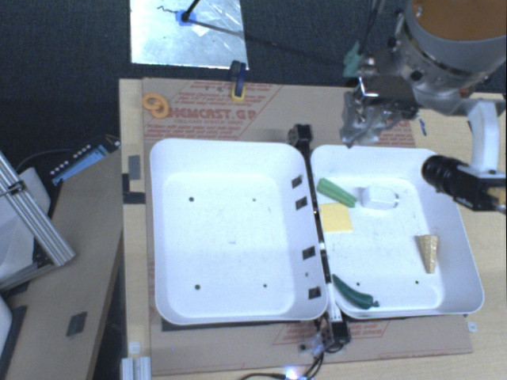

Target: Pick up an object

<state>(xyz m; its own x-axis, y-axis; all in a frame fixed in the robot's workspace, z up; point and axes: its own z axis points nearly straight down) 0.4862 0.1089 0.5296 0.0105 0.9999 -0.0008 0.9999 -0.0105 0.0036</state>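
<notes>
Here, tan ridged cone [428,252] lying flat in right bin [459,291].

two white bins [230,153], five small objects [336,218]

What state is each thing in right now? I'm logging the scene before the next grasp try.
gripper: raised over the far edge of the right bin, nothing seen in it.
light green stick: lying flat in the right bin.
yellow square: lying flat, beside the stick.
white piece: resting on the bin floor.
tan cone: on its side.
dark green piece: lying by the near wall.
left bin: sitting level.
</notes>
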